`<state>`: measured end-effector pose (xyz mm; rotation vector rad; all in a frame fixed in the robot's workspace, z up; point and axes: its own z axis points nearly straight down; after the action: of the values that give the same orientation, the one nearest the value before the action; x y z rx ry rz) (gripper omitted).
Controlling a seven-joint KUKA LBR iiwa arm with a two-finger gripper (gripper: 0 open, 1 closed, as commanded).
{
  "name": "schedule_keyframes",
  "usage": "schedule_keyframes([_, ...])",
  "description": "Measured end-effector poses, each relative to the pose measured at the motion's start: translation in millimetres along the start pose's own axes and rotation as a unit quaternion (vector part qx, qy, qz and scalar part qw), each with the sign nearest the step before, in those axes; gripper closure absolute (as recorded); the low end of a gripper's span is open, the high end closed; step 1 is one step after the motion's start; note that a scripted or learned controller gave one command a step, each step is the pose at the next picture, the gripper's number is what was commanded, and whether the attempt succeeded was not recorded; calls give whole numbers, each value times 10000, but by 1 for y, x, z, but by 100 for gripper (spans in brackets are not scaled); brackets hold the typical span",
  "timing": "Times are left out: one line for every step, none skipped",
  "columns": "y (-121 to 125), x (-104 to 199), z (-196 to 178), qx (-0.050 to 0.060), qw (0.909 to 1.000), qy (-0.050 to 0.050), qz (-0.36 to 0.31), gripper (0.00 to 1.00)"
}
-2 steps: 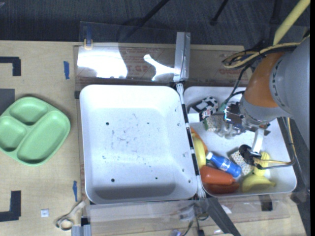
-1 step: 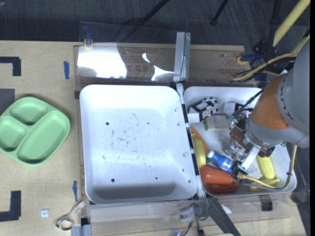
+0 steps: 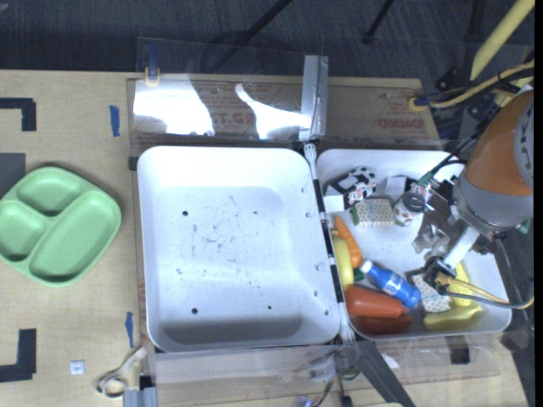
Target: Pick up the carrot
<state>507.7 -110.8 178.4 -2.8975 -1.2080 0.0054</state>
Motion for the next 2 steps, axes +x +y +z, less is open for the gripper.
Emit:
schedule_keyframes([66, 11, -9, -9, 9972, 1, -751, 100])
schedule_keyframes([64, -4, 65, 1, 9960, 4, -896, 100])
